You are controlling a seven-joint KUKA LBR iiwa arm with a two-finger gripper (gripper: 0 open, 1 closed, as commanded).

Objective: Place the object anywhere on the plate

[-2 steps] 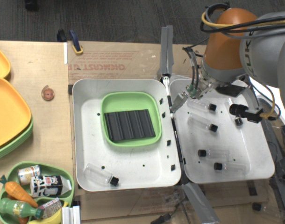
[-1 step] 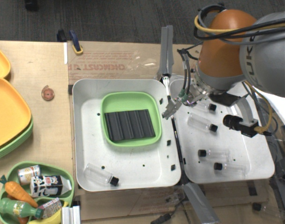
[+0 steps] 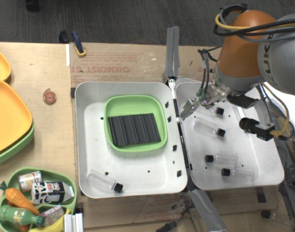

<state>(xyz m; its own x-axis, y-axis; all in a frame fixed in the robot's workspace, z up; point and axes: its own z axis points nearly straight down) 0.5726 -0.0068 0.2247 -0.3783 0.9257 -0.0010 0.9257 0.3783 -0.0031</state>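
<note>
A green square plate (image 3: 110, 111) sits in the middle of the left bin (image 3: 89, 144), with a dark ribbed slab (image 3: 136, 129) lying flat on it. Near that bin's front left corner lies a clear vial with a black cap (image 3: 103, 182). My gripper (image 3: 188, 108) hangs low over the far left corner of the right bin (image 3: 263, 175), just right of the divider between the bins. Several more clear vials with black caps lie in the right bin, the closest one (image 3: 209, 128) a little in front of the gripper.
Yellow and green plates (image 3: 9, 122) are stacked on the bench at the left. At the front left, a green bowl (image 3: 34, 199) holds toy food. The grey arm with its orange band (image 3: 244, 42) covers the right bin's far side.
</note>
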